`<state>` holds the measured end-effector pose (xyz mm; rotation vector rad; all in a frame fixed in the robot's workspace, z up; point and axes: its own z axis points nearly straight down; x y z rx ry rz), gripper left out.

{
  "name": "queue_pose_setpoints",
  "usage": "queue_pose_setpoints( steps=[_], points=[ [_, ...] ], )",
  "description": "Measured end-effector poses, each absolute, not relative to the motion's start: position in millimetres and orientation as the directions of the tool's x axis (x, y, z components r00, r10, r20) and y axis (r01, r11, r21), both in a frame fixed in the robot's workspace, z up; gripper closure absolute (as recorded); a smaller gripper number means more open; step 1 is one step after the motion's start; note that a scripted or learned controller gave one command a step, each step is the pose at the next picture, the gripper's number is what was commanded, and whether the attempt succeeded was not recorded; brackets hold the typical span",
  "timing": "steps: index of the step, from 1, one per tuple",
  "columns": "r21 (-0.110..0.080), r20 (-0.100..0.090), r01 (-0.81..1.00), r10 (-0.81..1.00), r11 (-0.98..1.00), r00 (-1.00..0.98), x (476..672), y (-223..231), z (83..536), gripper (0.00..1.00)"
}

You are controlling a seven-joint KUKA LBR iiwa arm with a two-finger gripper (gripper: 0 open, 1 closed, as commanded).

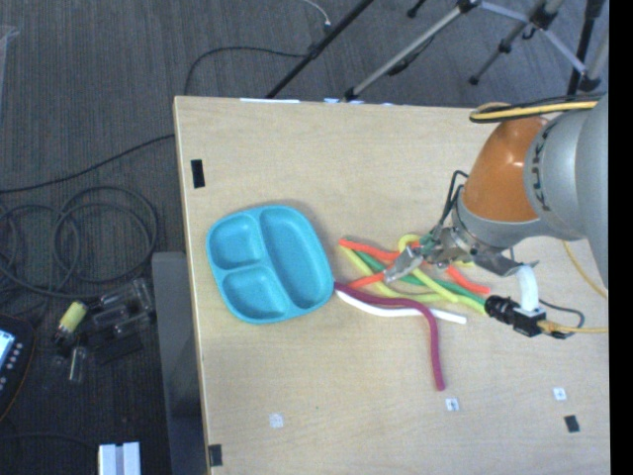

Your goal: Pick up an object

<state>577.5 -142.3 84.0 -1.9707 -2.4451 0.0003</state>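
A bundle of bendy coloured sticks [450,287] lies on the pale wooden bench top [326,156], right of centre. It has orange, yellow and green strands, a white one [396,308] and a magenta one [433,342] that curls toward the front. My gripper [404,263] reaches in from the right and sits low on the left part of the bundle, in among the orange and green strands. The orange-banded wrist [504,181] hides the sticks' right ends. No stick is lifted off the bench.
A blue three-compartment plate [287,247] lies just left of the sticks, nearly touching the white one. Small black markers [198,173] sit on the bench top. The bench's left edge drops to a dark floor with cables [99,231].
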Motion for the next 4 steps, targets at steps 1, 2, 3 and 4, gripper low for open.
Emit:
queue_pose_setpoints(
  steps=[1, 2, 3, 4],
  points=[
    [-0.001, 0.004, 0.977, 0.977, 0.212, -0.212, 577.2, -141.7, 92.1, 1.0],
    [-0.001, 0.004, 0.977, 0.977, 0.212, -0.212, 577.2, -141.6, 92.2, 0.0],
    [-0.001, 0.006, 0.977, 0.977, 0.212, -0.212, 577.4, -140.3, 100.7, 1.0],
    [-0.001, 0.006, 0.977, 0.977, 0.212, -0.212, 577.4, -140.2, 100.7, 0.0]
  ],
)
